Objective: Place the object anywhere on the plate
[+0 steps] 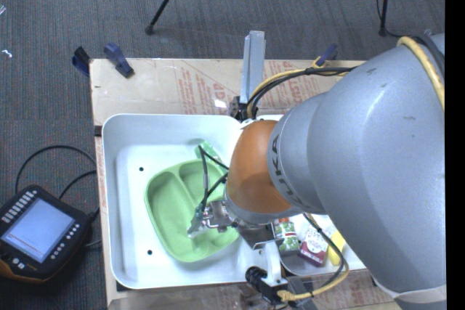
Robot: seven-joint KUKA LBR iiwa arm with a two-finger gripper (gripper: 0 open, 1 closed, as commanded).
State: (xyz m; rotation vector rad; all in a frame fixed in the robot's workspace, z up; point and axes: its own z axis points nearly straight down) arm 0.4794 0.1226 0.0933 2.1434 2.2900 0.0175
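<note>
A light green plate [174,207] with raised dividers is seen lying flat in the left white bin [123,156], toward that bin's right wall and nearer its front edge than its back. Two compartments are visible, a larger one on the left and a narrower one behind it. The plate's right part is covered by the arm. Whether any object rests on the plate cannot be told, since that part is hidden.
</note>
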